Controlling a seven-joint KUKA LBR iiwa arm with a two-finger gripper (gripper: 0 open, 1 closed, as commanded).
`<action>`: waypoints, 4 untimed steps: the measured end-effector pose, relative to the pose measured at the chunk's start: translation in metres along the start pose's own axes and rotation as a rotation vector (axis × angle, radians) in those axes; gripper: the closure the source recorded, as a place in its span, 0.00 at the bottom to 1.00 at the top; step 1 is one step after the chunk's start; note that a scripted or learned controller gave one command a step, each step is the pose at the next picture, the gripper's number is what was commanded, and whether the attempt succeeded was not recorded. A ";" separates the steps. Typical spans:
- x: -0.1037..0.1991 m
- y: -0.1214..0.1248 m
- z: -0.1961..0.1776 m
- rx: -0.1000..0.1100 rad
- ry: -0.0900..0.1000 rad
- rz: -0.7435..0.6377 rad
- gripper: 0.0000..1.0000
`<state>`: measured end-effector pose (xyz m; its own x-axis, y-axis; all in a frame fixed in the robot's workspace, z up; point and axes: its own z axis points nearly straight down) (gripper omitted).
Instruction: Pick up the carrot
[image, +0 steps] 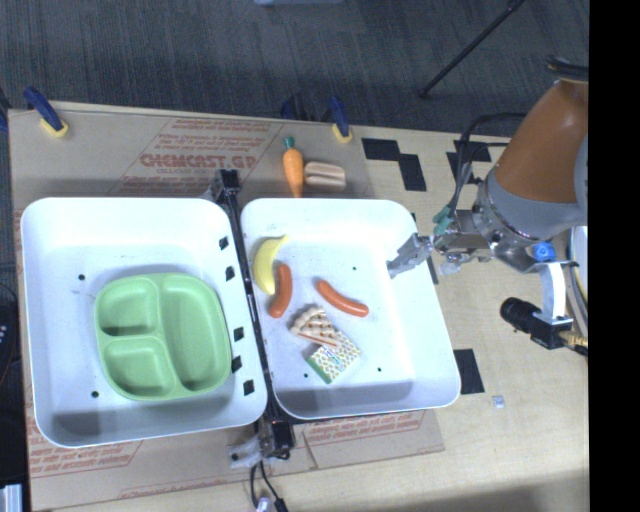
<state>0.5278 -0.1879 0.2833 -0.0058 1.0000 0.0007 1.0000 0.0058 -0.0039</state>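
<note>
Carrot (292, 168): on table, just beyond right bin (425, 300) far rim, beside a small sandwich (325, 175) | Gripper (408, 255): over that bin's right rim, grasping nothing; open or clenched: cannot tell.

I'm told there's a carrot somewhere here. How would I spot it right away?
Start at the right white bin and look just beyond its far rim, on the brown cardboard. The carrot lies there outside both bins, beside a tan and pink block. It is bright orange with a green top.
</note>
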 end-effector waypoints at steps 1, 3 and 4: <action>0.034 0.021 0.154 0.003 0.001 0.070 0.00; 0.090 0.126 0.190 0.021 -0.002 0.355 0.00; 0.092 0.129 0.180 0.009 -0.001 0.349 1.00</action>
<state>0.6551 -0.0952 0.1024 0.3369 0.9415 -0.0029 0.9414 -0.3369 -0.0125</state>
